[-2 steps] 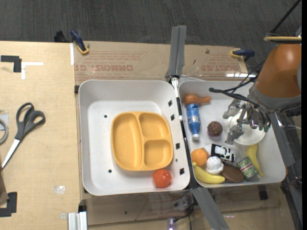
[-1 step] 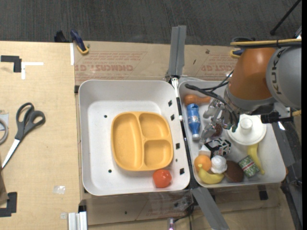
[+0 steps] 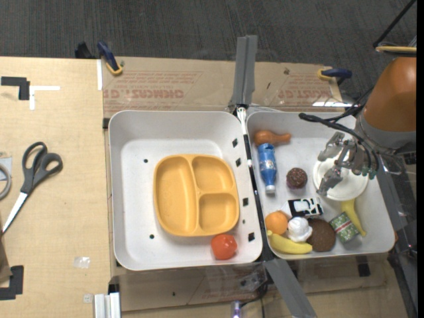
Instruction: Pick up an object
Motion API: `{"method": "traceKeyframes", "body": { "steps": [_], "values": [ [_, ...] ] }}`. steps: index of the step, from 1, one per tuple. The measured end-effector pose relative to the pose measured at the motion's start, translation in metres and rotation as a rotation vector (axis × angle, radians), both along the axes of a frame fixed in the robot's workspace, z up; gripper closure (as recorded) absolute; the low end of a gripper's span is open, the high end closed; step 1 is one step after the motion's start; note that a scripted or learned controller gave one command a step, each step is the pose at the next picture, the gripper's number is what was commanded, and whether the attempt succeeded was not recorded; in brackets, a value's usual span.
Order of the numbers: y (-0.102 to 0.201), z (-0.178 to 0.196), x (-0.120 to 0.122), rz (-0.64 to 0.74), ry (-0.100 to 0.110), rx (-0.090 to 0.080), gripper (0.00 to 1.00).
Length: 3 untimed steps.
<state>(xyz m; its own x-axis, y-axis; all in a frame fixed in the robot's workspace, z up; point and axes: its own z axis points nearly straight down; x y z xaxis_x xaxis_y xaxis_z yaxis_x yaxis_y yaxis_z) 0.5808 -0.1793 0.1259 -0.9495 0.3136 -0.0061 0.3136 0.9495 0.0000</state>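
My gripper (image 3: 333, 166) hangs over the right side of the right bin (image 3: 381, 244), just above a white round dish (image 3: 344, 187). Its two metal fingers (image 3: 328, 152) stand apart, so it is open, and nothing shows between them. To its left lie a dark red ball (image 3: 297, 177), a blue bottle (image 3: 267, 166) and a brown drumstick (image 3: 271, 137). Along the bin's front lie an orange (image 3: 277, 222), a banana (image 3: 289, 245), a brown disc (image 3: 322, 235), a green can (image 3: 343, 227) and a second banana (image 3: 353, 216).
The left bin (image 3: 126, 177) holds a yellow divided plate (image 3: 197, 194) and a red tomato (image 3: 224, 246). A small black and white item (image 3: 306, 207) and a white lump (image 3: 299, 228) sit among the front objects. Scissors (image 3: 33, 171) lie on the bench at far left.
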Motion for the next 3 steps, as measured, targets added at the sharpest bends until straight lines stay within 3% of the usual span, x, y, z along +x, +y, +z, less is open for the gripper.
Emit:
{"method": "traceKeyframes", "body": {
  "steps": [1,2,3],
  "values": [
    [0.060,-0.032,0.044,-0.055,0.000,0.002,0.00],
    [-0.002,0.141,0.020,-0.105,-0.001,0.000,0.00],
    [0.047,-0.033,0.004,-0.123,0.001,0.002,0.00]
  ]
}}
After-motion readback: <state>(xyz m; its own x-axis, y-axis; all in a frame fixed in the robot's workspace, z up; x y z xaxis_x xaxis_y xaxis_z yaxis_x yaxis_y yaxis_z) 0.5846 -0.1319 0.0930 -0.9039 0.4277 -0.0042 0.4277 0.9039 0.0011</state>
